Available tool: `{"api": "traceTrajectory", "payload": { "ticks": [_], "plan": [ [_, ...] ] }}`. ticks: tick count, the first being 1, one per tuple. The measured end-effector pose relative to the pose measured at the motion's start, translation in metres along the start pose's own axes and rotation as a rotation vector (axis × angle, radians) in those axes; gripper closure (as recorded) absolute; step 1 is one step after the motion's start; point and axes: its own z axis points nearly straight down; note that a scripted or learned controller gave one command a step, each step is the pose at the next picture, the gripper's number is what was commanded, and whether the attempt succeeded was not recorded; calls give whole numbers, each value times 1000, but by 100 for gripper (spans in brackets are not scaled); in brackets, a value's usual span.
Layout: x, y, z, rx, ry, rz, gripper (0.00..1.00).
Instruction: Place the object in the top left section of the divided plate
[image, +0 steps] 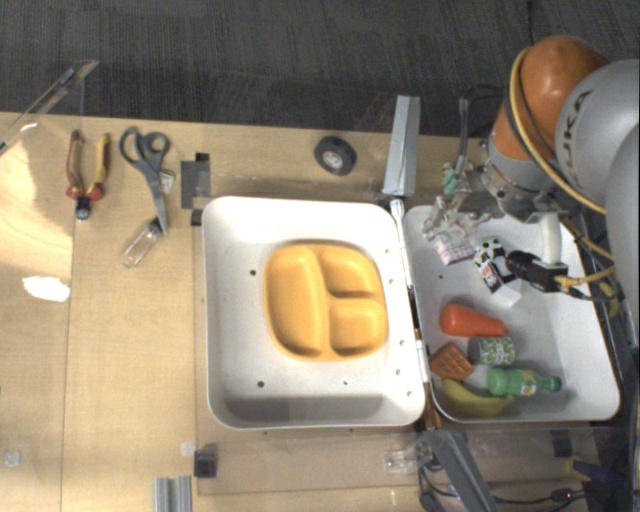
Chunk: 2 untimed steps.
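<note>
Left bin (230, 300) is carrying the yellow divided plate (326, 299), lying at its centre with all sections bare. Right bin (600, 390), just beside the plate's bin, is holding an orange carrot (472, 321), a green can (492, 350), a green bottle (522, 381), a yellow banana (470, 399) and a brown waffle-like piece (451, 361), all lying on the far side of the bin wall from the plate. Gripper (463, 215) is hanging over the right bin's upper corner, beyond the plate's upper right, well apart from the carrot and the cluster below it; nothing is showing between the jaws, and how far they are parted cannot be told
</note>
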Motion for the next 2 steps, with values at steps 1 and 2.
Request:
{"api": "traceTrajectory", "payload": {
  "ticks": [1, 2],
  "plan": [
    [71, -20, 11, 2, 2, -55, 100],
    [71, -20, 11, 1, 2, -54, 0]
  ]
}}
